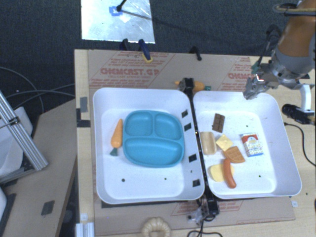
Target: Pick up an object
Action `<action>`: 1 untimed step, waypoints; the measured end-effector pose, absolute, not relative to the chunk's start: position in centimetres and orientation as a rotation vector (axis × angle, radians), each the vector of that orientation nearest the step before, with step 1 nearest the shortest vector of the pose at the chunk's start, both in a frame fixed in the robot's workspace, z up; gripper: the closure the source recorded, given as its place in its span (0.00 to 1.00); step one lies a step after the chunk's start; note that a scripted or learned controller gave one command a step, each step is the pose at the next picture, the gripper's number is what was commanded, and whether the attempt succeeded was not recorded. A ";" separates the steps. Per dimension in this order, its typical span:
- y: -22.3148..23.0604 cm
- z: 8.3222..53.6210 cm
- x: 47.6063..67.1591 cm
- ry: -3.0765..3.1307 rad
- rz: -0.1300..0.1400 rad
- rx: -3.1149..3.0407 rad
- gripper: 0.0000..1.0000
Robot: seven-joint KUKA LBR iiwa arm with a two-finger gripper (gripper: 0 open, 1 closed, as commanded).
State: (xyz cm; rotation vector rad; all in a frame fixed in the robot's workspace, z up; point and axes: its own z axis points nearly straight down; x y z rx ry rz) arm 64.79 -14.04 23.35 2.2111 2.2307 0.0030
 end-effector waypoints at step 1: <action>-8.1 22.7 63.2 2.234 0.003 2.211 1.00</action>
